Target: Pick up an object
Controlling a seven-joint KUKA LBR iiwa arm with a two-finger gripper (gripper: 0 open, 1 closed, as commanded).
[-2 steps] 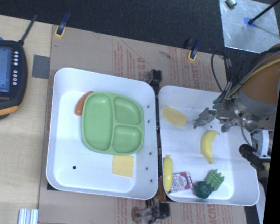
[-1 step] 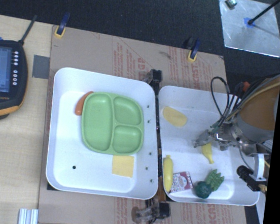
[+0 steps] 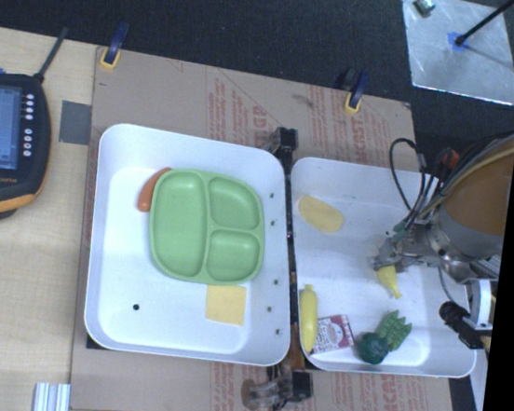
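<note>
At the right of the frame, the end effector (image 3: 394, 263) hung low in the right bin (image 3: 363, 181), just over a small yellow piece (image 3: 390, 282). How it was set, I couldn't tell. It looked like the reach-and-grasp step; next it needed to close squarely and lift.

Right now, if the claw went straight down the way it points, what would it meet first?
Probably the small yellow piece lying just below the claw in the right bin. Height above it is unclear from this slanted view.
</note>
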